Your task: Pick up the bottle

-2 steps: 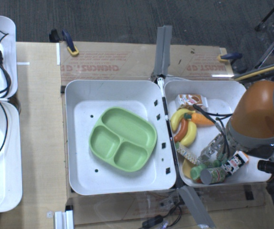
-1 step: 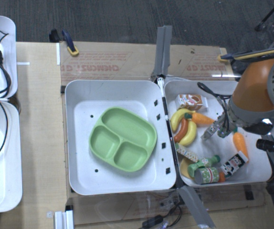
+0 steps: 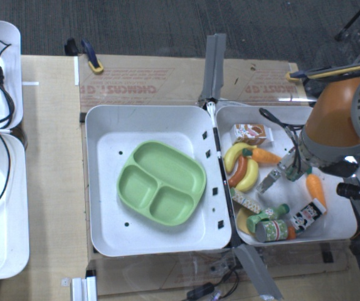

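Camera view looks down at a slant on two shallow white bins side by side on a wooden bench. Left bin [image 3: 98,168] holds a green divided plate [image 3: 161,182] with three compartments, lying flat near its middle. Right bin [image 3: 349,227] is crowded. At its near edge lies the bottle [image 3: 274,231], on its side, green-capped with a reddish label, touching a second green-topped container [image 3: 266,216] just beyond it. A small black-and-white carton [image 3: 308,215] lies just right of the bottle. Farther back, two bananas [image 3: 241,165] curve side by side with a reddish sausage-like piece between them, a carrot [image 3: 264,156] lies just right of them, and a small orange-and-white box [image 3: 250,133] sits near the far wall. Another carrot [image 3: 316,189] rests toward the right side.

Reaching in from the right, the grey arm with its orange band [image 3: 333,115] hangs over the right bin. Its gripper [image 3: 279,174] points down and left above the bin's middle, between the bananas and the right-hand carrot, apart from the bottle. Its fingers look slightly parted, with nothing between them.
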Motion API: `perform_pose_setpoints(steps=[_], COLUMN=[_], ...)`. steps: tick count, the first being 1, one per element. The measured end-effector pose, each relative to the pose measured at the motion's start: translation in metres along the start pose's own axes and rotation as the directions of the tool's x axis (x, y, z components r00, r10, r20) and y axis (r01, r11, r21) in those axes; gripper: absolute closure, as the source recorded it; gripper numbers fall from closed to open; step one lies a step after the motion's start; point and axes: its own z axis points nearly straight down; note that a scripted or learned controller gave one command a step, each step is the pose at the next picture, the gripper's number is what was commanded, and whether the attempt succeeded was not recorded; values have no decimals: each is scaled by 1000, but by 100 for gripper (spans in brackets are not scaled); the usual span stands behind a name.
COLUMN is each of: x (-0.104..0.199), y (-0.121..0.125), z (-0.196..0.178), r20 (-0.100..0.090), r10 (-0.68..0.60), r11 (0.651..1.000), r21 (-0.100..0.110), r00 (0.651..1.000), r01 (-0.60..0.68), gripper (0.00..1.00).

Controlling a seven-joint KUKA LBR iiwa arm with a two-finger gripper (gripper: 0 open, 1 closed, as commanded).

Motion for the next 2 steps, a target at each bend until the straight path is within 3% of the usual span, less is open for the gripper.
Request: perform_pose_setpoints(steps=[1, 2], x=[-89, 6], y=[64, -26], z=[-117, -12], r20=[4, -3], r10=[117, -124], r11=[993, 992], r21=[-3, 0], r00=[993, 992], r01=[-117, 124], gripper=[0, 0])
